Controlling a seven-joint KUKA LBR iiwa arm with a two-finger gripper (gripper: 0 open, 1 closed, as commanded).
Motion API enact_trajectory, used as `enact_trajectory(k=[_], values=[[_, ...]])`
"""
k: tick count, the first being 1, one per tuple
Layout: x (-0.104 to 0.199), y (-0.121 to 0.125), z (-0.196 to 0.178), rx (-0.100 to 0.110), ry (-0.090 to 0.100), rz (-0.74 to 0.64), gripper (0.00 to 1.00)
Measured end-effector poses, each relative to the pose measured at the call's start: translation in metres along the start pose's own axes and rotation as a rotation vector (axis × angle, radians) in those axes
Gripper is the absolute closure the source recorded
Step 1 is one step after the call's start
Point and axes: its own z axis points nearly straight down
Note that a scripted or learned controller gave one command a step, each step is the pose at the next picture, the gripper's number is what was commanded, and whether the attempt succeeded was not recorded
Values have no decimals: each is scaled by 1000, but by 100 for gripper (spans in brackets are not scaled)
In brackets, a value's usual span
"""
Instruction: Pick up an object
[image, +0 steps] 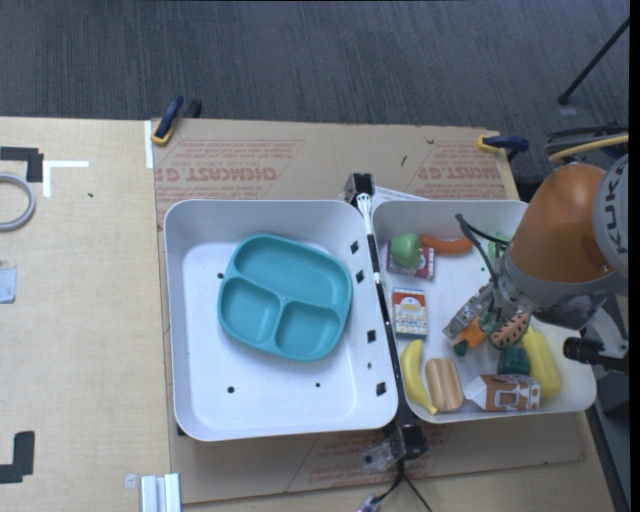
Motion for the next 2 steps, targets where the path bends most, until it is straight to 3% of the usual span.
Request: enact_trajectory(k=[1,2], values=[[64,25,-107,2,1,53,100],[116,34,-196,2,1,74,100]])
